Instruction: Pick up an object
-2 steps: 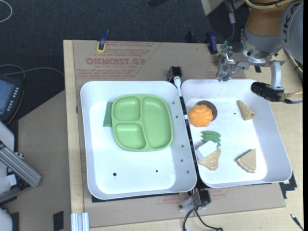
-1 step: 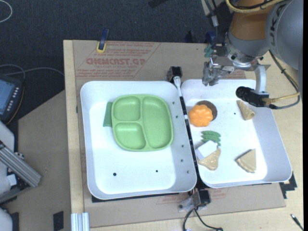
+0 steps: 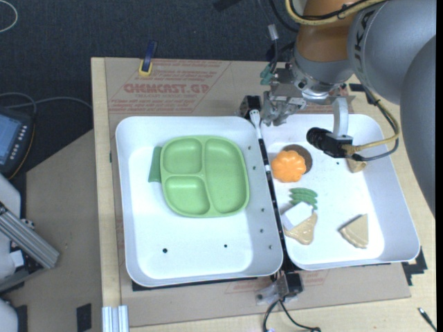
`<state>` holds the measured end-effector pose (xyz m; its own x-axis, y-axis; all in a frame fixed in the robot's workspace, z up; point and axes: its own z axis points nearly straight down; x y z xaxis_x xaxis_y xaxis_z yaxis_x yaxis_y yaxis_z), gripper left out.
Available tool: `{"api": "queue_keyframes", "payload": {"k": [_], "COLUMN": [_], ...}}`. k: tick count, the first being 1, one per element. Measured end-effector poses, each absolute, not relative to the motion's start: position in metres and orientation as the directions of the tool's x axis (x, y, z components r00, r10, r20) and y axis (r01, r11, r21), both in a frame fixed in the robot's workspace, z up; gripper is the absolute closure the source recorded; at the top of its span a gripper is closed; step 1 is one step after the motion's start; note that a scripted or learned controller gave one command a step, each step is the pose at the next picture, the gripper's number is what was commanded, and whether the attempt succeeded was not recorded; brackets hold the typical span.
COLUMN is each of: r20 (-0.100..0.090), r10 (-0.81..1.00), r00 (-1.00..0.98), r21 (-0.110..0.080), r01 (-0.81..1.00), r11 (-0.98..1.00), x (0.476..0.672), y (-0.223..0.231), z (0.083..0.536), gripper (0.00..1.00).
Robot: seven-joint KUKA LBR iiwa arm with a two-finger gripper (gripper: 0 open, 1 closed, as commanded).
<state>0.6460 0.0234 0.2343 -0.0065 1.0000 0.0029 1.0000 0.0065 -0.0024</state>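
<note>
While the arm's bulk leaves the fingers' state at the gripper unreadable, the right bin lists: ribbed orange pumpkin, half-hidden brown disc, two tan wedges.

A brown disc lies partly hidden behind the orange pumpkin.

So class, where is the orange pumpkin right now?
The pumpkin sits in the right bin, near its left wall, just above the green pea pod.
</note>
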Motion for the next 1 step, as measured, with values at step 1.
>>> {"api": "queue_keyframes", "payload": {"k": [1], "r20": [0.001], "r10": [1.0], "r00": [-0.004], "r21": [-0.004], "r01": [1.0], "r11": [0.004], "x": [0.6396], "y": [0.0542], "z": [0.2216], "gripper": [1.0]}}
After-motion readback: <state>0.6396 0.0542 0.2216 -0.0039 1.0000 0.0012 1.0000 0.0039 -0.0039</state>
